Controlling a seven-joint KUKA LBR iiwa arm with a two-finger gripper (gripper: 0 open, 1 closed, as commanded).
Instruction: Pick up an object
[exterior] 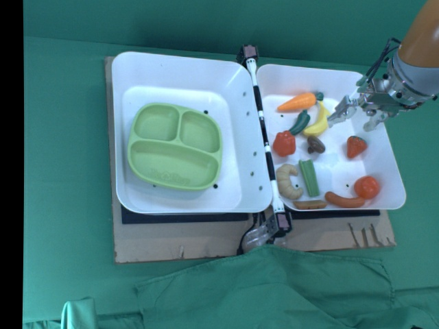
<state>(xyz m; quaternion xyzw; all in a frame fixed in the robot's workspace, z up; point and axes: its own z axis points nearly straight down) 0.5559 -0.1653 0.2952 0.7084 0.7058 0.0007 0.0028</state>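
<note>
- My gripper (pixel 357 112) hovers spread and empty above the right bin (pixel 392 184), toy foods scattered below.
- Strawberry (pixel 355 146) and banana (pixel 318 120) lie nearest, likely targets.

Toy foods scattered in right bin (pixel 384 157): carrot (pixel 298 102), banana (pixel 318 120), strawberry (pixel 354 146), tomato (pixel 367 186), sausage (pixel 343 200).

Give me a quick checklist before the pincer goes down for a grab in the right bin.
1. Pincer over the right bin: ok.
2. Nothing held between its fingers: ok.
3. Fingers spread for a grab: ok, they look apart.
4. Nearest items, banana and strawberry, lying apart from each other: ok.
5. Pincer centred over one item: not ok, it hangs between those two.
6. Height above the bin floor: cannot tell.
</note>
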